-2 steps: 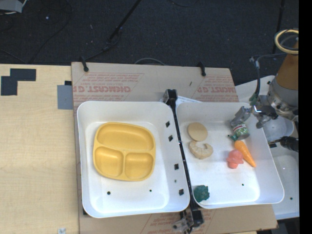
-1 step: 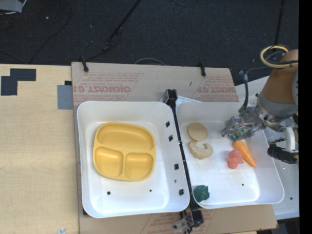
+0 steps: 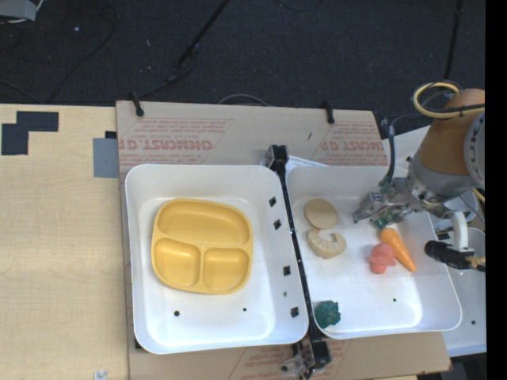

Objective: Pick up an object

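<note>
The green lump (image 3: pixel 327 313) sits nearest, at the near-left corner of the right bin (image 3: pixel 432 315), well apart from everything else. Farther in comes the red piece (image 3: pixel 381 258), touching the lower side of the carrot (image 3: pixel 398 248), and left of the carrot lie 2 tan pieces: a bitten one (image 3: pixel 326 244) and, just behind it, a round one (image 3: pixel 321 213). Across the divider, well left of the carrot, the yellow tray (image 3: pixel 203 244) fills the middle of the left bin (image 3: pixel 142 196).

The claw (image 3: pixel 383 210) hangs just above the carrot's upper end, in the far-right part of the right bin, with the grey arm (image 3: pixel 447 161) behind it. I can't tell whether it is spread or pinched; it is a dark tangle from here, and I see nothing between it.

The carrot looks like the target, since it lies right below. To do this well I'd say line the claw across the carrot's narrow width, not along it, and come down over its thicker upper half, away from the red piece, so that 1 thing gets caught, not 2. A tapered shape may squirt out, so a slow, centred close would help.
</note>
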{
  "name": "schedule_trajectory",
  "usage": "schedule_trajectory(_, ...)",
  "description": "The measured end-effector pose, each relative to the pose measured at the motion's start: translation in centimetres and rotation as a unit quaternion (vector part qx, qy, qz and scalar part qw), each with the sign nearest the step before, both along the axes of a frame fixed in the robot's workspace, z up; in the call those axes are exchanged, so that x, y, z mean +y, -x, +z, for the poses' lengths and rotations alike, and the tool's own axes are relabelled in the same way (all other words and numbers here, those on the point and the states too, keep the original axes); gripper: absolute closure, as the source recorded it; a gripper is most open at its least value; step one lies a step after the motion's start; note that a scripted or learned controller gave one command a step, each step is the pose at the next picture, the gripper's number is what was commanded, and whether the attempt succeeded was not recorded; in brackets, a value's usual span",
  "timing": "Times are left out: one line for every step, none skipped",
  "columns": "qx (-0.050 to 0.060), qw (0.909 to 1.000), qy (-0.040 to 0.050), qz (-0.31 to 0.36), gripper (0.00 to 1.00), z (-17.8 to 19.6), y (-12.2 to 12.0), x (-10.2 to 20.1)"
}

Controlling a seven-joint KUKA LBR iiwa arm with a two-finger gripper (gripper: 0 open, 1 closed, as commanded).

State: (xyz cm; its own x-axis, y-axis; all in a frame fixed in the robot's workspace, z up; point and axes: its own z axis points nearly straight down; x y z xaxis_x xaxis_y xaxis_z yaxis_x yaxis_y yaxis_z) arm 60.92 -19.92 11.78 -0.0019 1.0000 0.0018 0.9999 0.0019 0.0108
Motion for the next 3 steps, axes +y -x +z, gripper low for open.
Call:
schedule_trajectory(0.007, 1.0, 0.0003, -0.001, 1.0, 0.2, 0.4, -0.1)
schedule_trajectory(0.005, 1.0, 0.0011, 0.0, 1.0, 5.3, -0.6, 0.3)
schedule_trajectory(0.004, 1.0, 0.0015, 0.0, 1.0, 10.7, -0.7, 0.2)
